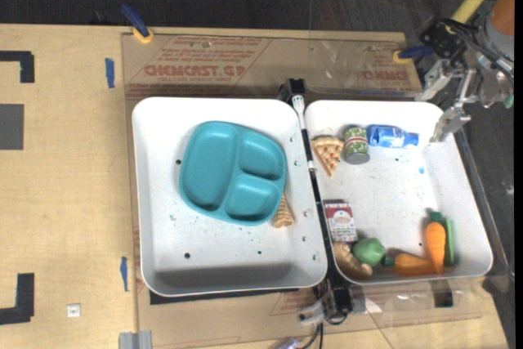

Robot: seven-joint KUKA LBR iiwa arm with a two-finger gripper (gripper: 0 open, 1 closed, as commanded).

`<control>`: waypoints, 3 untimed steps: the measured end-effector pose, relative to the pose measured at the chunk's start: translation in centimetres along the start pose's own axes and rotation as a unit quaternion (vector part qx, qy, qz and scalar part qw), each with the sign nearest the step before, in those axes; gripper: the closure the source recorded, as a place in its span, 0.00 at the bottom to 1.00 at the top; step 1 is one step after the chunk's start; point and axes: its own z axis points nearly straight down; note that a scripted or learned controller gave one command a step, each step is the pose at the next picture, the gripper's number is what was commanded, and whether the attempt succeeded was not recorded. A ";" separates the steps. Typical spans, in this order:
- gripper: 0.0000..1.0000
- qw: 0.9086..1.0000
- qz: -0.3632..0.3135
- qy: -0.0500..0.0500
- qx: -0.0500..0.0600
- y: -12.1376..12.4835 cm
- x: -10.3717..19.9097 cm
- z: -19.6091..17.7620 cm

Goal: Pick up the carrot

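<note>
Positioned at the upper right of the camera view, the end effector [451,112] hangs over the far right corner of the right bin [409,192], with the grey arm [498,20] and its orange band above it. Its finger spacing cannot be told from this view, and nothing is seen between the fingers.

The carrot [435,242] lies in the near right corner of the right bin, roughly upright in the view, with its green top pointing toward the far edge. It is well apart from the end effector. Just beside it, along the near wall of the bin, lies a second orange piece [413,263], and next to that a green round item [369,250] touching a tan item [350,260].

A small red-and-white box [339,221] sits near the left wall of the right bin. At the far edge of this bin, a waffle-patterned wedge [328,154], a small green can [355,144] and a blue-and-white packet [391,136] stand in a row from left to right.

The left bin [163,200] holds a teal divided plate [233,172] near its centre. A cone-shaped tan item [283,212] lies just beside the plate's near right rim.

Both bins rest side by side on a wooden surface [65,176].
</note>
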 end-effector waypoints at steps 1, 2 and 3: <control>0.00 1.000 -0.025 -0.001 0.001 -1.5 7.3 13.2; 0.00 0.995 -0.098 -0.002 -0.001 -1.2 12.5 13.7; 1.00 0.995 -0.099 -0.009 0.003 -1.2 12.0 12.3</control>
